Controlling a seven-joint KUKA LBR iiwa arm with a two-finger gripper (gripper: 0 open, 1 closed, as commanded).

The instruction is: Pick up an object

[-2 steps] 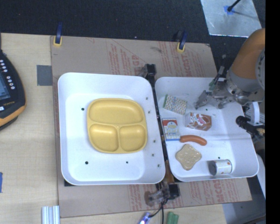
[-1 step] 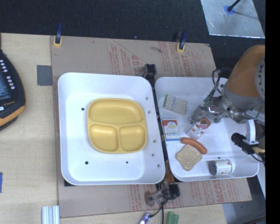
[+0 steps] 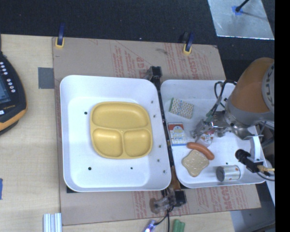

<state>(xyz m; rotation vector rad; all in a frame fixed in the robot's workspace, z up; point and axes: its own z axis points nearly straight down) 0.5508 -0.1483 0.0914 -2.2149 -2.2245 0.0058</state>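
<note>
In the camera view, the arm (image 3: pixel 251 88) entered at right and its end effector (image 3: pixel 208 126) sat low in the right bin (image 3: pixel 241 178); I could not tell its opening. Just below lay a sausage (image 3: pixel 200 150) touching a toast slice (image 3: pixel 195 163), with a can (image 3: pixel 228 173) near the lower rim. The left bin (image 3: pixel 77 173) held a yellow tray (image 3: pixel 121 129), with bare floor around it.

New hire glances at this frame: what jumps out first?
The yellow divided plate, alone in the middle of the left bin. Next, the grey arm with its orange band reaching in from the right over the right bin, whose near half holds a hot dog, a slice of toast and a small can.
</note>
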